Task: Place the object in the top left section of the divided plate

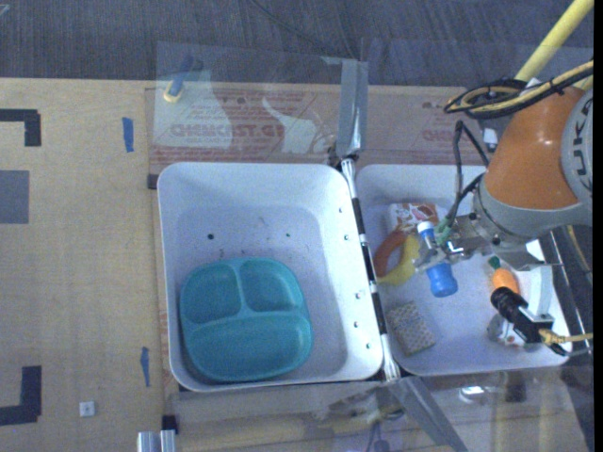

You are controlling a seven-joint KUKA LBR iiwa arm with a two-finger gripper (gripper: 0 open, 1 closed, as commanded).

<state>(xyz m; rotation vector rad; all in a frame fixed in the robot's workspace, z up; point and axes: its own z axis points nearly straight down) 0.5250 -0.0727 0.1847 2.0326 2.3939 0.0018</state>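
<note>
Far left of the end effector [441, 249] lies a teal divided plate [245, 320] in a white bin [264, 188]. Just below the end effector is a blue bottle [441, 279]; beside it, a yellow-and-brown object [396, 257]. A checkered pad [412, 326] lies lower left; the desk [75, 252] is tan.

Faint reddish lettering seen on cardboard [247, 125] behind bins, under clear film; roughly "CHEP…" at start guessed, rest blurred, word not made out. Black letters, perhaps "UK", seen at edge of orange band [542, 163] on arm, cut off by frame. Red-and-white packet [412, 217] in right bin [471, 351] printed, print too small to be read. No numbers or signs legible elsewhere.
</note>
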